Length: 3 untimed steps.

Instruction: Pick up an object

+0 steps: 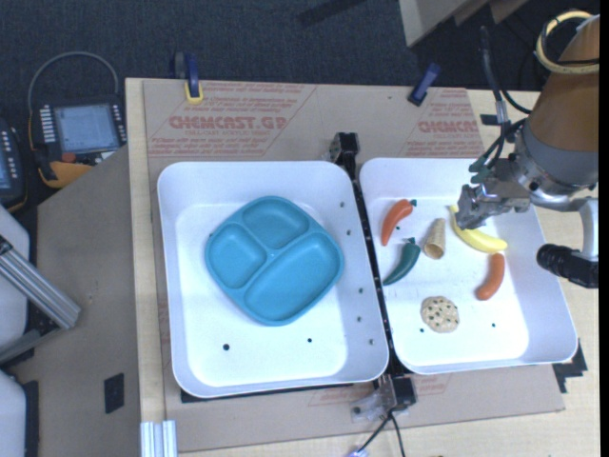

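Observation:
The right bin [533,346] holds several toy foods: an orange-red pepper [395,219], a green pepper [403,260], a tan cone [434,239], a yellow banana [483,241], a reddish sausage [490,276] and a brown cookie [440,314]. My gripper [473,209] hangs low at the bin's upper right, right over the banana's upper left end. It hides part of that end. Nothing is visibly held in it.
A blue divided plate [274,258] lies in the left bin [190,350]. The arm's grey body and orange band [566,93] reach in from the right above the right bin's far corner. A black divider [366,255] separates the bins.

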### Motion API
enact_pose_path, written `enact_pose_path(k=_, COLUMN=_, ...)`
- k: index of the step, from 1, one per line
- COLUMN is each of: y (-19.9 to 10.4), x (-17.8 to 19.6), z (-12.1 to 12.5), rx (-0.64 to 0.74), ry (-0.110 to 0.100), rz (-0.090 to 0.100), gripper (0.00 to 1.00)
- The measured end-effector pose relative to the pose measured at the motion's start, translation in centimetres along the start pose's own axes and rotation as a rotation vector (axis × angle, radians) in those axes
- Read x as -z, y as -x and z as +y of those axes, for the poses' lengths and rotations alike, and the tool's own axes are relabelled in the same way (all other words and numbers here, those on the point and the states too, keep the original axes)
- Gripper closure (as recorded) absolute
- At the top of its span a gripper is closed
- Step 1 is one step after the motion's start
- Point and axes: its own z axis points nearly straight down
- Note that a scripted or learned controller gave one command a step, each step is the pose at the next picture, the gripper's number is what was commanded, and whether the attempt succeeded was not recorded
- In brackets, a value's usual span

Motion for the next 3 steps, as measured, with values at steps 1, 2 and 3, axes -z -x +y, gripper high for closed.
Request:
enact_pose_path(k=1, y=-4.7, x=-1.6, z=0.3, rx=0.000, ry=0.000, rz=-0.001, gripper=1.00)
enact_pose_path(k=2, y=-9.1, x=-2.2, z=0.5, rx=0.000, ry=0.000, rz=-0.001, gripper=1.00)
enact_pose_path(k=3, y=-15.0, x=-3.5, z=1.4, rx=0.001, ry=0.002, rz=-0.001, gripper=1.00)
